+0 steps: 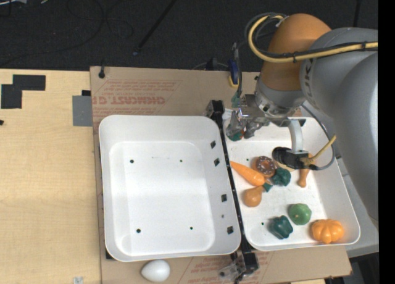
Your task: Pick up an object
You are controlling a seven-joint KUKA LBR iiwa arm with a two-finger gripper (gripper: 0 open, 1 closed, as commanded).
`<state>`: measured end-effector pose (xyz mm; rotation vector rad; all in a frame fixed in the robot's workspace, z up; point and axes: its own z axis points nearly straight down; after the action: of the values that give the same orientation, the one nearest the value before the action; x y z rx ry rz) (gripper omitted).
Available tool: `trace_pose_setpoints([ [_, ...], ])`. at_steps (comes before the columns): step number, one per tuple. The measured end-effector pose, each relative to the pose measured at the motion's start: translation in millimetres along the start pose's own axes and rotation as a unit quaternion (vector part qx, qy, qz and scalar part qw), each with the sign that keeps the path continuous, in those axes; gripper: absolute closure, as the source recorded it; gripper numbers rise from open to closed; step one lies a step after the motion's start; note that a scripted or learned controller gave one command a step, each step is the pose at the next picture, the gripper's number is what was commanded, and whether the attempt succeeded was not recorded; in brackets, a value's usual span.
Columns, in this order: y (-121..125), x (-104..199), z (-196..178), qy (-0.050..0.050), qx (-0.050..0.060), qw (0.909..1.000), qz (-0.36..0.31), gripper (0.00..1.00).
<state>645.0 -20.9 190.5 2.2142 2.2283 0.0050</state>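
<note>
My gripper (238, 126) hangs over the far left corner of the right bin (330, 193), close to the divider between the bins. Below it in that bin lie an orange carrot (246, 173), a brown round piece (266, 165) and a dark green piece (282, 176). Nearer the front are an orange pear shape (252, 197), a green pepper (300, 213), a teal piece (281, 227) and an orange pumpkin (327, 231). A small orange stick (303, 179) lies by the right wall. Nothing is visibly held.
The left bin (160, 120) lies beside the right one. A white egg (155, 270) rests on the cardboard outside the bins, at the front. The grey arm (345, 97) covers the right bin's far right side.
</note>
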Motion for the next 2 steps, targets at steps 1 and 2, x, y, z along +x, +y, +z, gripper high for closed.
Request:
trace_pose_setpoints([
  [1,-1.3,-3.6,-6.8,-0.001,0.003,1.0,0.002,1.0],
  [2,0.4,109.0,-77.2,0.001,-0.001,1.0,-0.002,1.0],
])
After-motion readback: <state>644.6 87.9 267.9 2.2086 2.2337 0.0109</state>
